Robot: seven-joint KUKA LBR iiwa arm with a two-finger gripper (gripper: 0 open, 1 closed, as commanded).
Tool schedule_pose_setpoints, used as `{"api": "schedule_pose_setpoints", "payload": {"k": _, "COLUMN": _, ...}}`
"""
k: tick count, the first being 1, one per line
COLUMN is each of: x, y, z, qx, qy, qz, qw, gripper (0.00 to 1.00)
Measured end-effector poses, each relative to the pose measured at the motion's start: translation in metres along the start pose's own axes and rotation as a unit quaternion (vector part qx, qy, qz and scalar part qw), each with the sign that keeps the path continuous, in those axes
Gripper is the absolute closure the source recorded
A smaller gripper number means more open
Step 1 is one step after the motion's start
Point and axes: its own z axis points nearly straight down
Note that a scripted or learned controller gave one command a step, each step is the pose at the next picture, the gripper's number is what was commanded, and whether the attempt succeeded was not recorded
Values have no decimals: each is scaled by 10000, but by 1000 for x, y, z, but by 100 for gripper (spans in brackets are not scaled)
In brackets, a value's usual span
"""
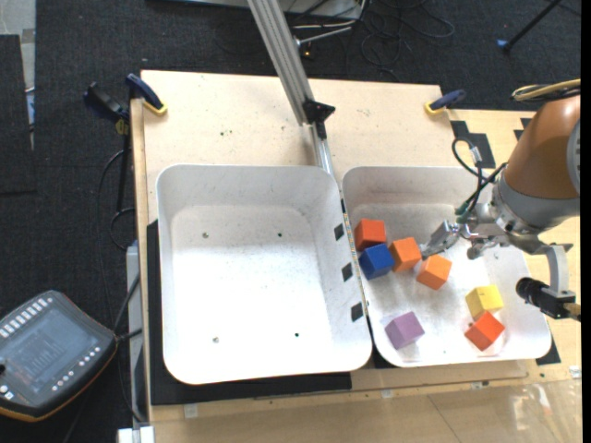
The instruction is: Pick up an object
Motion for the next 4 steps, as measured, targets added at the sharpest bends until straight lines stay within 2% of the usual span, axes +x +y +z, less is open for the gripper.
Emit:
{"api": "schedule_pose_setpoints", "payload": {"k": 1, "x": -1, "y": -11, "z": 52, "qx": 4, "qy": 1, "qz": 14, "qw": 10000, "gripper": 0}}
{"api": "schedule_pose_setpoints", "payload": {"k": 2, "x": -1, "y": -9, "z": 38, "qx": -31, "qy": -9, "qz": 10, "qw": 10000, "gripper": 100}}
{"api": "schedule_pose_setpoints", "payload": {"k": 4, "x": -17, "y": 4, "z": -73, "qx": -58, "qy": -23, "qz": 1, "qw": 10000, "gripper": 100}}
